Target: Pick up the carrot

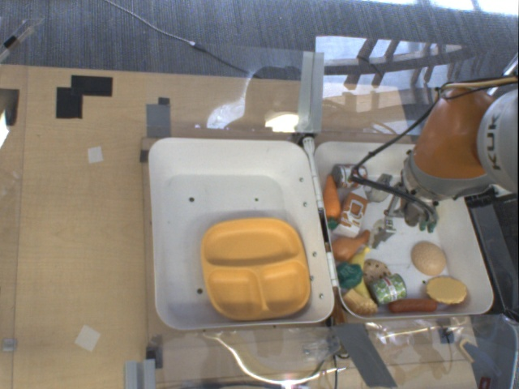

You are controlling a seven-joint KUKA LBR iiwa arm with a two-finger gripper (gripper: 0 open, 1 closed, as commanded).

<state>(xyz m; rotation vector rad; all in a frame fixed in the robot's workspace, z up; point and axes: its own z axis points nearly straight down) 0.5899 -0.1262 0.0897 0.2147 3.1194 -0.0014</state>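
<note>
The carrot point(331, 195) is orange and slim, and it lies lengthwise against the left wall of the right bin point(478, 254), near the far end. My gripper point(388, 222) hangs over the middle of that bin, to the right of the carrot and apart from it. An orange-and-white carton point(353, 211) lies between the two. Nothing hangs from the gripper.
The right bin also holds an orange-brown piece point(350, 245), a green item point(350, 275), a small can point(389, 288), a sausage point(413, 305), a tan egg-shaped piece point(428, 258) and a yellow round point(447, 290). A yellow divided tray point(255, 267) lies in the left bin point(186, 177).
</note>
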